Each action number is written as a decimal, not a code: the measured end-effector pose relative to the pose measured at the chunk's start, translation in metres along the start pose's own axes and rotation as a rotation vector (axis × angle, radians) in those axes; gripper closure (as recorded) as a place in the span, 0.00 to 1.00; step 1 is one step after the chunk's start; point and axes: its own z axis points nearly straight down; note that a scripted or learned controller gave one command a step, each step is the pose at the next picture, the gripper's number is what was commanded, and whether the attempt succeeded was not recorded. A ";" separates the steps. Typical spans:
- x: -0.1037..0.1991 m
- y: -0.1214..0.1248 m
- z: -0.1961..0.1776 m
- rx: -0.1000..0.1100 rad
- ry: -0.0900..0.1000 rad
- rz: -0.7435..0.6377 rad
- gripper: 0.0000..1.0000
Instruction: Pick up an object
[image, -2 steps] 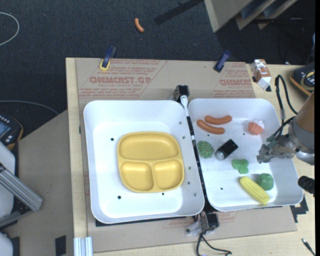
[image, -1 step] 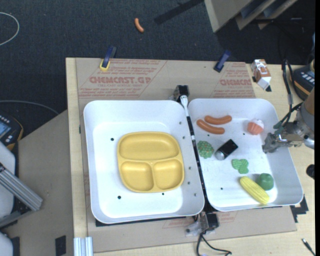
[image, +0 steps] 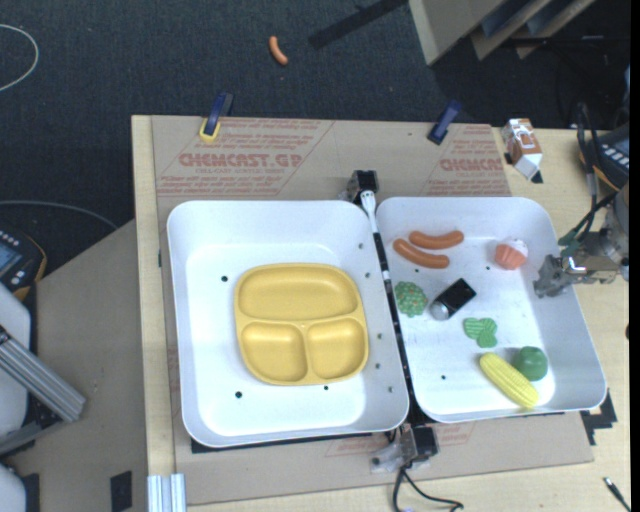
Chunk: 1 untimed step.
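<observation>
A yellow divided plate (image: 300, 323) is lying in the left bin (image: 195, 330). In the right bin (image: 572, 340) are sitting two sausages (image: 428, 246), a yellow corn cob (image: 508, 380), green pieces (image: 409, 296), a black item (image: 453, 298) and an orange-white piece (image: 510, 254). The gripper (image: 553, 276) is hovering at the right rim; its finger state cannot be told.

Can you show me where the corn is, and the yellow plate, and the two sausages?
corn (image: 509, 380): camera view, middle of the cob, right bin.
yellow plate (image: 300, 292): camera view, its bare top compartment, left bin.
two sausages (image: 421, 257): camera view, middle of the lower sausage, right bin.
</observation>
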 end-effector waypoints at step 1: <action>0.061 0.004 0.003 0.007 0.006 -0.005 1.00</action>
